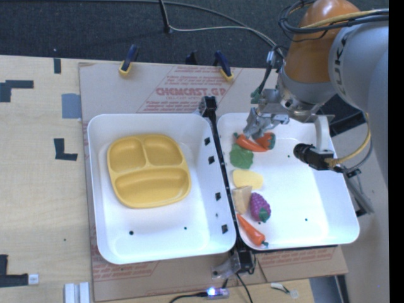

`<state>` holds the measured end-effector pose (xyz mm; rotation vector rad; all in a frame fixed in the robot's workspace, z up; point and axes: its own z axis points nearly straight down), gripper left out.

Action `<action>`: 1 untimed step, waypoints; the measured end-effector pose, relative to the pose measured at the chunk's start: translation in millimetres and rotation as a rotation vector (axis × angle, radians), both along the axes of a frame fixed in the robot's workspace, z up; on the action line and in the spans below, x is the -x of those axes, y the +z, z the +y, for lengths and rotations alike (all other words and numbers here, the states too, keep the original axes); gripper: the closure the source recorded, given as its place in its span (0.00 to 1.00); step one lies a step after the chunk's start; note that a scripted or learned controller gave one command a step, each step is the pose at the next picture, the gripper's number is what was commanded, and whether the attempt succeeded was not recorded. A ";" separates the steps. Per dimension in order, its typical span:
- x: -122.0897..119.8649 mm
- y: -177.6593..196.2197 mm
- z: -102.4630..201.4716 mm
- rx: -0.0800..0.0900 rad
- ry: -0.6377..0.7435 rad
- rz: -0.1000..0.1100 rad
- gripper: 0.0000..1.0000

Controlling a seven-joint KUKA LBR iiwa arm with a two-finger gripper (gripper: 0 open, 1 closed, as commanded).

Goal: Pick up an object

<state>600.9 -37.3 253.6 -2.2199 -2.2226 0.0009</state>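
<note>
The arm's two-finger gripper [259, 131], its grip impossible to judge, crowds an orange toy carrot [250, 144] beside a green toy vegetable [241, 157]; a nudge could scatter them.

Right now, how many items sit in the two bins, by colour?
Orange: 2, a carrot under the gripper, a carrot at the near edge
Green: 1
Yellow: 2, tray, food piece
Tan: 1
Purple: 1, grapes
Total: 7
</note>
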 end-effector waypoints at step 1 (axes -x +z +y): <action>-3.6 19.3 11.7 0.000 0.000 -0.002 1.00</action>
